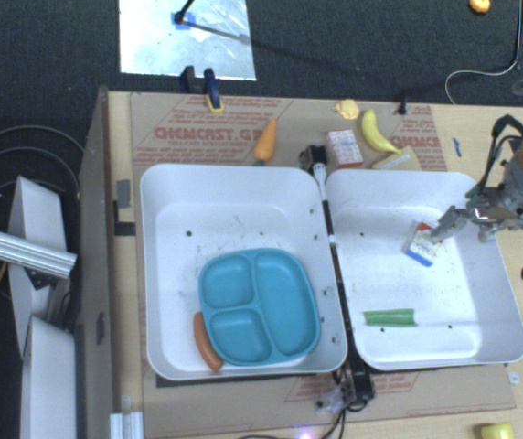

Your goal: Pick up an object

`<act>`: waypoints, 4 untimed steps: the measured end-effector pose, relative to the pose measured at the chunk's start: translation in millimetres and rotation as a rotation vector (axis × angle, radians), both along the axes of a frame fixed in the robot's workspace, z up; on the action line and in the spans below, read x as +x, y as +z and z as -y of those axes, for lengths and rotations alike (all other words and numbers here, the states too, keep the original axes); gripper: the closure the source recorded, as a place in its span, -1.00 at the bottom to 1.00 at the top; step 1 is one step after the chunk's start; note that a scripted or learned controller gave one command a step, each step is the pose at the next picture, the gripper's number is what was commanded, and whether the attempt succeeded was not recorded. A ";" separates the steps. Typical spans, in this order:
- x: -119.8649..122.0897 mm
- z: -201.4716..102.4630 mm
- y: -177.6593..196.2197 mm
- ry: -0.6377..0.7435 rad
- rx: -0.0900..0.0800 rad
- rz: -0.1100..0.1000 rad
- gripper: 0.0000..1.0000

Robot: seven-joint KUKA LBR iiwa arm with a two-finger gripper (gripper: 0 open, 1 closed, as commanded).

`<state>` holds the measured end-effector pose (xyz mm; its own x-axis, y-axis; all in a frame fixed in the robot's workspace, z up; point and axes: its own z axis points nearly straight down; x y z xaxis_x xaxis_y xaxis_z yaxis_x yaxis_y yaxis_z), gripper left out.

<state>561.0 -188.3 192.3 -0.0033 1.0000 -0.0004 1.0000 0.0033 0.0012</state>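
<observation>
In the right bin [490, 337] a small blue, white and red packet [421, 246] lies near the middle right, and a green stick-shaped piece [389, 317] lies closer to the front. My gripper [452, 220] reaches in over the right rim, its tip just above and right of the packet, close to it. Whether it touches the packet I cannot tell. The left bin [165, 208] holds a blue divided plate [259, 305] with an orange sausage [206, 341] beside its front-left edge.
Behind the bins on the cardboard lie a banana [377, 133], a carrot [264, 141], a small printed box [344, 147] and a pale yellow piece [346, 109]. A blue and yellow clamp [211, 90] grips the far edge. Cables hang at the right.
</observation>
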 end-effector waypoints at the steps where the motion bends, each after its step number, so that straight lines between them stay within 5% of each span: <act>1: 40.8 9.6 -88.4 0.003 0.000 -0.003 -1.00; 2: 42.2 9.9 -72.0 0.004 -0.001 0.004 1.00; 4: 42.8 18.0 -27.3 -0.001 0.000 0.003 1.00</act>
